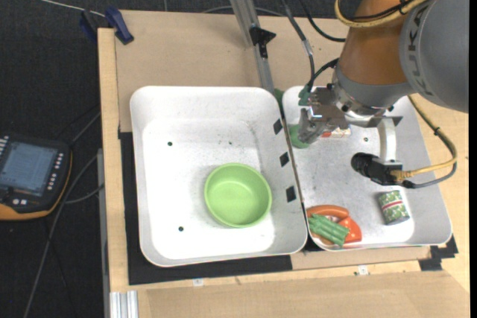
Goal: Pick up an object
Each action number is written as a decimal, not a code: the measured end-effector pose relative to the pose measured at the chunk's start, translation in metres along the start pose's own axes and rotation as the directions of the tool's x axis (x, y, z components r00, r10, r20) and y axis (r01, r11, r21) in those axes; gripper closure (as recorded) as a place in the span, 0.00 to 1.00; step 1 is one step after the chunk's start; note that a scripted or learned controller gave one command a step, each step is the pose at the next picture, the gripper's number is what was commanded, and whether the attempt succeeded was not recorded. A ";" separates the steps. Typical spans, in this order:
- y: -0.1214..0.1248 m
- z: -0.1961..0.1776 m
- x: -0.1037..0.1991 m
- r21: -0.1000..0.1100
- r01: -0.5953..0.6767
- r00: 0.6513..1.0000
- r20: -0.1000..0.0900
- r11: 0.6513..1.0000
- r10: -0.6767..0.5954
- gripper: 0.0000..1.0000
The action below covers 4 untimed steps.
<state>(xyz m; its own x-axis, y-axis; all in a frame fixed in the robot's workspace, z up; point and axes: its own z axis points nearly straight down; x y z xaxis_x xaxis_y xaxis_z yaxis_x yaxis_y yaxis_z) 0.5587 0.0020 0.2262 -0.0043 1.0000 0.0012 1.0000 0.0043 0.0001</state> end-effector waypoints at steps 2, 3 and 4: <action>-0.018 -0.019 0.096 -0.002 0.000 1.000 0.000 1.000 0.000 1.00; -0.023 -0.018 0.095 0.000 -0.004 1.000 0.001 1.000 0.004 1.00; -0.023 -0.018 0.095 0.000 -0.004 1.000 0.001 1.000 0.004 0.00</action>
